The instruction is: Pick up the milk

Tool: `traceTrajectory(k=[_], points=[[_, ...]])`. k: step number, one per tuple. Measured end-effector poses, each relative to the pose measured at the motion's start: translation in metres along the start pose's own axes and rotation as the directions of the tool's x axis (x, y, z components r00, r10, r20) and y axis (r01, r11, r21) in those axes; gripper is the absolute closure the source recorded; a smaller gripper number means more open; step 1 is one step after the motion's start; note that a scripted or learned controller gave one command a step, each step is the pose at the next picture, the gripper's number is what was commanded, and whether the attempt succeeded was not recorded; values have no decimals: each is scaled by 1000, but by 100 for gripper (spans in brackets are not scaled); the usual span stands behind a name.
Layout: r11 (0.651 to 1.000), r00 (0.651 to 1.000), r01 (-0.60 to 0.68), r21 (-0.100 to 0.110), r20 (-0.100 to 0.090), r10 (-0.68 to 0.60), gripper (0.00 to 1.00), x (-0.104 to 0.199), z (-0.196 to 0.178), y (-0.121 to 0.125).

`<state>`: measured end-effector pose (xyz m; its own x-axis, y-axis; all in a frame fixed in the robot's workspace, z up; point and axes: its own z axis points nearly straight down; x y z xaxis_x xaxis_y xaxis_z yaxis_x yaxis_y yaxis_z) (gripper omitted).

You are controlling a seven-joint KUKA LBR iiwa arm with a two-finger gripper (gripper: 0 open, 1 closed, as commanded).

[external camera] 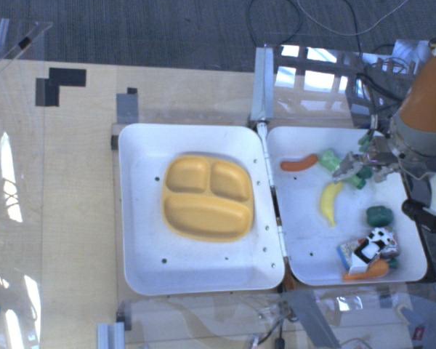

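milk (373,247), a small cow-patterned black-and-white carton, is lying tilted in the right bin's (305,264) near corner; we are seeing the gripper (361,163) hovering well apart, grip unclear.

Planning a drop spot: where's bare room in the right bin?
Free: the near-left floor of the right bin, bordered by the banana and milk. Crowded: far edge, with sausage, green items and gripper; near-right corner, milk against carrot.

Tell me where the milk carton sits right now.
The milk carton lies in the near right corner of the right bin, just below the dark green item and touching the carrot.
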<state>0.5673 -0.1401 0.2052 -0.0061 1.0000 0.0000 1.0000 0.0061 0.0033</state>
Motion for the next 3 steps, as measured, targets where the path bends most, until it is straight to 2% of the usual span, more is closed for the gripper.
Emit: traceTrajectory(k=[1,2,3], points=[[993,994,-112,-26,-4,112,0,-38,84,-52],[995,996,-85,-55,-4,85,0,-39,86,-51],[993,995,102,-60,12,-101,0,-39,89,-58]])
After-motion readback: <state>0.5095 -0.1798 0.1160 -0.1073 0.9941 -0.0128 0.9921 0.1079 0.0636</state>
